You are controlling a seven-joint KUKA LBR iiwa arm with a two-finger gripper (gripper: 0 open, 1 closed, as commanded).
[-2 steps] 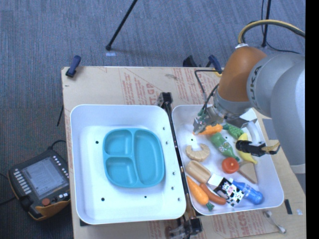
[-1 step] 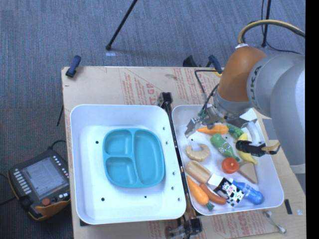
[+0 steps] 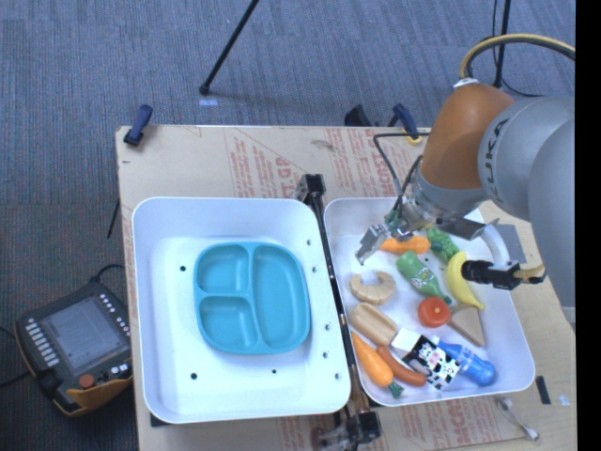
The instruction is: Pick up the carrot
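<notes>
**Gripper over right bin, orange piece at its tips**

Gripper (image 3: 387, 238) sits low in the upper part of the right bin (image 3: 522, 346), arm (image 3: 488, 153) coming in from the right. Can't tell if the fingers are apart or together; an orange carrot-like piece (image 3: 406, 246) lies at the fingertips, touching or just beside, grip not confirmable.

Crowded around it: broccoli (image 3: 442, 245) just right of that piece, green veg (image 3: 414, 272) below it, croissant (image 3: 373, 287) lower left, banana (image 3: 461, 281) to the right, tomato (image 3: 434, 311) and a tan wedge (image 3: 470, 325) further down.

Carrot (image 3: 371, 360) lies along the lower-left edge of the right bin, beside a hot dog bun (image 3: 374, 323) and a red sausage (image 3: 402, 367). Cow-print carton (image 3: 423, 353) and blue bottle (image 3: 470, 366) near the bottom.

Left bin (image 3: 160, 252) holds a teal divided plate (image 3: 252, 296), three compartments, nothing in them.
</notes>
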